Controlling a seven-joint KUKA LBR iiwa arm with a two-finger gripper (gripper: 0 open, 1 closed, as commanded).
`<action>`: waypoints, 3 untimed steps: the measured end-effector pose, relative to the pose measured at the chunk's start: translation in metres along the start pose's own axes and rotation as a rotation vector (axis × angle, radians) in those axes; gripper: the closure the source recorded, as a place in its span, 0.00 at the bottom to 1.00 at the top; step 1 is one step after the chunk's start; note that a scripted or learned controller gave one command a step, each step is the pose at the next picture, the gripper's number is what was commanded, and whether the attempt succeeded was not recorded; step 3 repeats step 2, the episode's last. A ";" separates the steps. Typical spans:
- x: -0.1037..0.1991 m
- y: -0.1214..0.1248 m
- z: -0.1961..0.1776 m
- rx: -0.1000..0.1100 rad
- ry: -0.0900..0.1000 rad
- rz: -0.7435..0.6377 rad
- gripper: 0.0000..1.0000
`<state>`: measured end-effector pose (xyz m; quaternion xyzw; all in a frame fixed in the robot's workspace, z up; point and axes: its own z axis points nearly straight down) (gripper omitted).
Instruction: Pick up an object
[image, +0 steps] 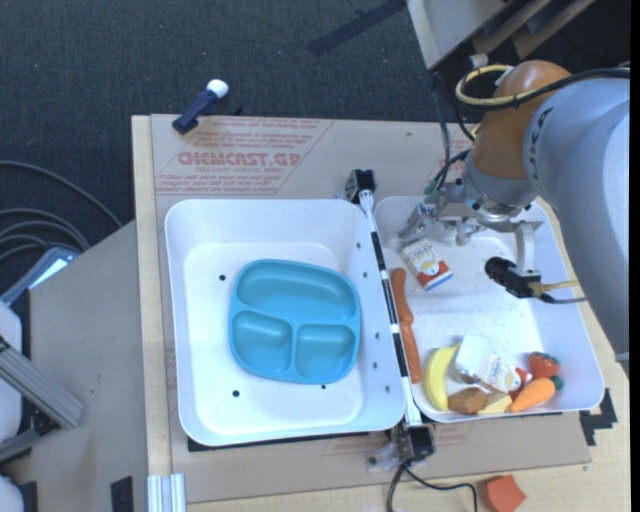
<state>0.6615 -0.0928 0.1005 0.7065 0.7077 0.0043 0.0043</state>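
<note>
We see the pincer (450, 222) over the right bin's (572, 330) far-left corner, finger state we cannot tell, small carton (426, 265) just beside

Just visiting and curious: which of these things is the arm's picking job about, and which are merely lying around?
Job:
gripper
small carton
hot dog
banana
carrot
right bin

Lying about:
blue plate
left bin
marker
orange block
</note>
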 end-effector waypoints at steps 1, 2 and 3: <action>0.001 -0.051 0.016 0.015 0.001 0.002 0.00; 0.001 -0.050 0.006 0.014 0.001 0.002 1.00; 0.001 -0.050 0.006 0.014 0.001 0.002 1.00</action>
